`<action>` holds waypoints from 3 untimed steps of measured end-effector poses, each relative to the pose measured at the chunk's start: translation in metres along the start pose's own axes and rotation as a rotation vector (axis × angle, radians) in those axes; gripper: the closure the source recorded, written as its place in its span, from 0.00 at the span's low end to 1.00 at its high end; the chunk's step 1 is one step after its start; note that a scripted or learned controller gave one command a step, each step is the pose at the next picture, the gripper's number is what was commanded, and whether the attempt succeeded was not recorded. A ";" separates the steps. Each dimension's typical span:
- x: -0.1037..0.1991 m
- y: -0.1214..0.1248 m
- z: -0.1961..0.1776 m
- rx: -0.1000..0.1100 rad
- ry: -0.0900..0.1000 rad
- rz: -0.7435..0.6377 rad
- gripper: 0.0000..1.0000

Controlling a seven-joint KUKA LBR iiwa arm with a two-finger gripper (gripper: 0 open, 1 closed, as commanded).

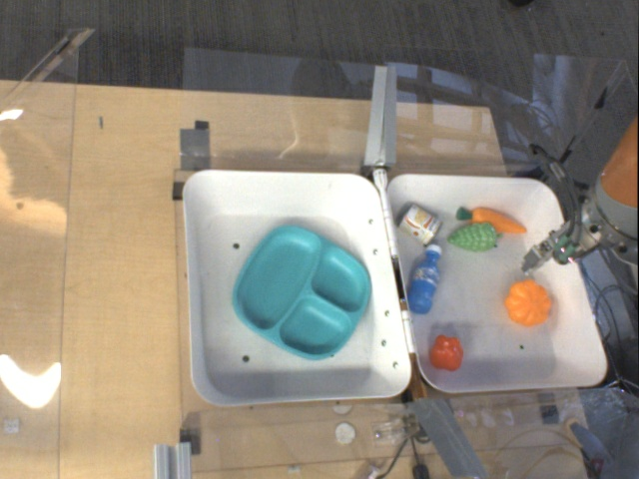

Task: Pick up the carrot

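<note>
Gripper (pixel 539 257) hangs over the right bin (pixel 574 362), near the carrot (pixel 499 220) but apart from it; whether it is wide or narrow cannot be told

Taking the right bin as landmark, from its near edge to its far edge: a small red pepper-like toy (pixel 446 352) lies by the near wall; further in, an orange pumpkin-shaped toy (pixel 528 303) sits toward the right side, with the gripper tip just above and beside it, not touching; a blue bottle with a white cap (pixel 424 280) lies along the left wall; beyond that a green bumpy toy (pixel 473 237) rests mid-bin, a small tin can (pixel 419 224) lies tilted near the left wall, and the carrot lies at the far side, its green top just beside the green toy. Left of this bin, the left bin (pixel 215 367) holds a teal divided plate (pixel 303 289)
</note>
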State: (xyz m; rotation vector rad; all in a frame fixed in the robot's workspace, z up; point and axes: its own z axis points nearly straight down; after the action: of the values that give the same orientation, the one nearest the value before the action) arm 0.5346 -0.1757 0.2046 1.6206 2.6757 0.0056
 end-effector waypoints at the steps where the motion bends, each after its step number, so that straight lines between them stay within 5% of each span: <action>1: 0.000 0.000 0.000 0.000 0.000 0.000 0.00; 2: -0.026 -0.016 0.113 -0.004 -0.004 -0.125 0.00; 3: -0.027 -0.012 0.100 -0.012 -0.010 -0.125 1.00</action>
State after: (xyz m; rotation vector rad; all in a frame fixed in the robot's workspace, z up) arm 0.5381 -0.2051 0.1046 1.4430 2.7588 0.0124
